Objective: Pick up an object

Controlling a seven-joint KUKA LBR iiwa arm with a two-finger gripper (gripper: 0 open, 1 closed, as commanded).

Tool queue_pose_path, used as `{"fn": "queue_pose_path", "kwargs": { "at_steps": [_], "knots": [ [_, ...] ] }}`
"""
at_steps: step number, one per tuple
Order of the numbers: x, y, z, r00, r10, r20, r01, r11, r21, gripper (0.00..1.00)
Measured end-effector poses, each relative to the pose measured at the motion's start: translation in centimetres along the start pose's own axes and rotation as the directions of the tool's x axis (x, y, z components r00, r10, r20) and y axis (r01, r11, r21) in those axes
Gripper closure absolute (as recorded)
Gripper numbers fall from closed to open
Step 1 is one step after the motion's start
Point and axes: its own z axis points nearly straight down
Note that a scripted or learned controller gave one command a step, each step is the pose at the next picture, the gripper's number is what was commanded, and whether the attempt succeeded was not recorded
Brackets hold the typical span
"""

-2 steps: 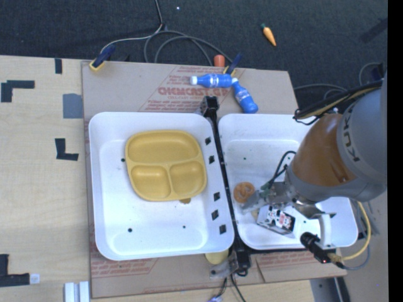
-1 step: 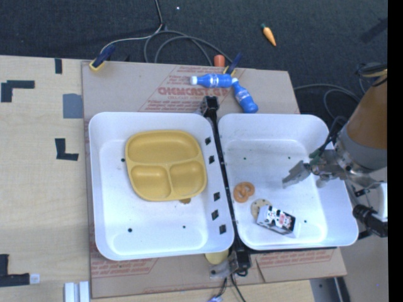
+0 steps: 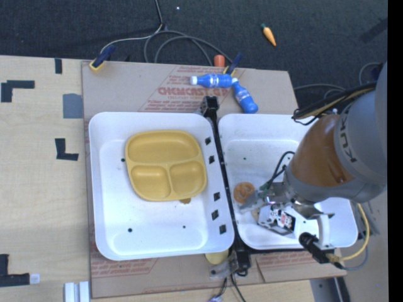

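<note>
A yellow divided tray (image 3: pixel 166 164) lies in the left bin (image 3: pixel 107 231). In the right bin (image 3: pixel 252 131) a small round brown object (image 3: pixel 244 190) rests near the left wall. My gripper (image 3: pixel 275 217) is low in the right bin's front part, just right of and below the brown object; the arm's grey and orange body covers the bin's right half. A small pale object (image 3: pixel 257 211) lies at the gripper's left edge.
Two blue bottle-like objects (image 3: pixel 242 97) and an orange piece (image 3: pixel 218 60) lie on the cardboard behind the bins. A small orange carrot-like thing (image 3: pixel 269 34) lies on the dark floor. A black divider (image 3: pixel 217 168) separates the bins. Cables cross the back.
</note>
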Motion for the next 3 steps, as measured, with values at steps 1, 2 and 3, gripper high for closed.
{"fn": "queue_pose_path", "kwargs": {
  "at_steps": [1, 2, 3],
  "knots": [
    [-3.9, 3.4, -19.2, 1.0, 0.0, 0.004, 0.0, 1.0, -0.014, 0.0],
    [-0.4, -0.3, -8.1, 1.0, -0.001, -0.006, 0.001, 1.0, 0.016, 0.0],
    [-0.6, -0.3, -1.4, 1.0, 0.001, -0.004, -0.001, 1.0, 0.014, 0.0]
  ]
}}
